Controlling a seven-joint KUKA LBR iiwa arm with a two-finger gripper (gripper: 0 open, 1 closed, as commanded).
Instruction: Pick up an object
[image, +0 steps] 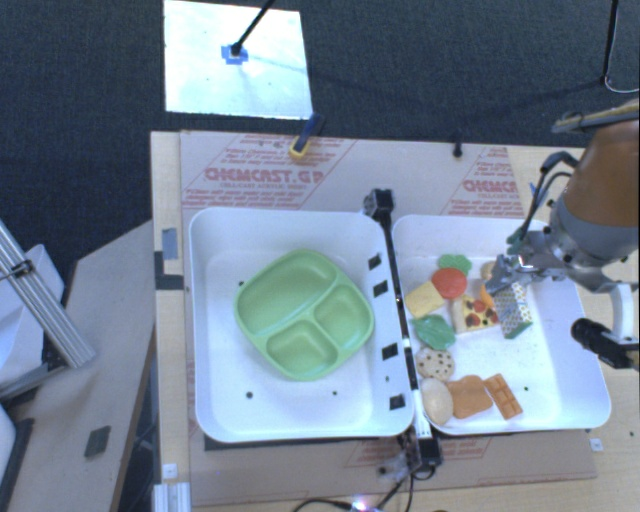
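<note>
My gripper (503, 272) hangs over the right bin (570, 400), near its upper middle. Just below it lie a pizza slice (475, 314) and a grey speckled piece (515, 311), with a red tomato (451, 284) and a green piece (452, 262) to the left. I see nothing held between its tips. More toy foods lie in this bin: a yellow cheese wedge (423, 298), a green leaf (434, 331), a cookie (434, 362), a white egg (436, 401), an orange bread piece (470, 397) and an orange waffle (504, 395).
The left bin (215, 300) bears a pale green divided plate (304, 314). A raised divider with black clips (390, 300) runs between the bins. The right side of the right bin shows bare floor. A yellow and blue object (304, 140) lies on the board behind the bins.
</note>
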